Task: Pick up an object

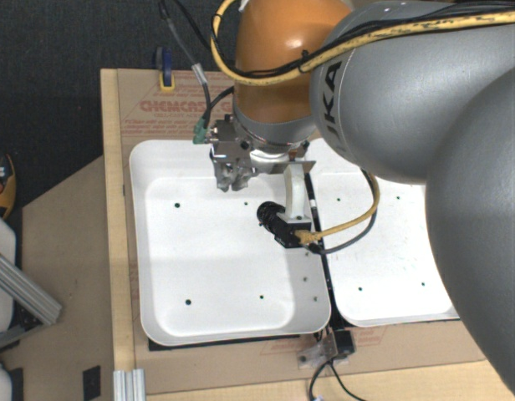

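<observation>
The arm (pixel 425 98) is a thick, smooth grey casing filling the right and upper right of the frame, with part of black lettering on its side. An orange, glossy dome (pixel 278 44) caps the wrist at top centre. A yellow cable (pixel 349 40) striped with black runs along the grey shell and loops over the orange. Black cables (pixel 186 44) arc at upper left of the wrist. Beneath sits the metal gripper (pixel 232 170).

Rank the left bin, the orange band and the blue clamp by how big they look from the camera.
1. Left bin
2. Orange band, though it sits nearer the camera, so it looks bigger
3. Blue clamp
</observation>
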Controlling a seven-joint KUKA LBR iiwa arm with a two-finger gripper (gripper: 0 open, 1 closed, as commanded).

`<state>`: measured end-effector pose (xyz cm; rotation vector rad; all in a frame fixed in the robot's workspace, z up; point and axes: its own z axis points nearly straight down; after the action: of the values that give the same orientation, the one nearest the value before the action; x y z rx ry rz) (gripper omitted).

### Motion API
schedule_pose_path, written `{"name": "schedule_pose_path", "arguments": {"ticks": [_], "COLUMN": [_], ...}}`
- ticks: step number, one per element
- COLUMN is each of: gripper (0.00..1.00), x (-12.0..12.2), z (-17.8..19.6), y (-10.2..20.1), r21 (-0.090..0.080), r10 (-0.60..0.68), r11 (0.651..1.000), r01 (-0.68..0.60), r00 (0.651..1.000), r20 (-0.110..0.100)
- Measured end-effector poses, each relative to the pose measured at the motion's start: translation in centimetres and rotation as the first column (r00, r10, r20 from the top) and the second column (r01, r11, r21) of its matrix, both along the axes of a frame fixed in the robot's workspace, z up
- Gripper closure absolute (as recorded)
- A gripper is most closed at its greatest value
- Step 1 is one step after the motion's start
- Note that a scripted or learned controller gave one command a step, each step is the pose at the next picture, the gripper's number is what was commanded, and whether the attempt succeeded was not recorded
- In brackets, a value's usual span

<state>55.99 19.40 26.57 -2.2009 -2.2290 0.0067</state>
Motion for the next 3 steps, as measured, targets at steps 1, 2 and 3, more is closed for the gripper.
{"name": "schedule_pose_path", "arguments": {"ticks": [1,2,3], "gripper": [1.00,1.00,1.00], "x": [-2.5,0.8,1.5], "z": [8.7,0.5,5.1], "y": [-2.8,3.4,-0.6], "r21": [0.000,-0.005,-0.003], "r10": [-0.013,-0.007,-0.017], "r11": [1.000,1.000,1.000], "r01": [0.013,0.007,0.017], "r00": [1.000,1.000,1.000], "r20": [0.018,0.001,0.016]}}
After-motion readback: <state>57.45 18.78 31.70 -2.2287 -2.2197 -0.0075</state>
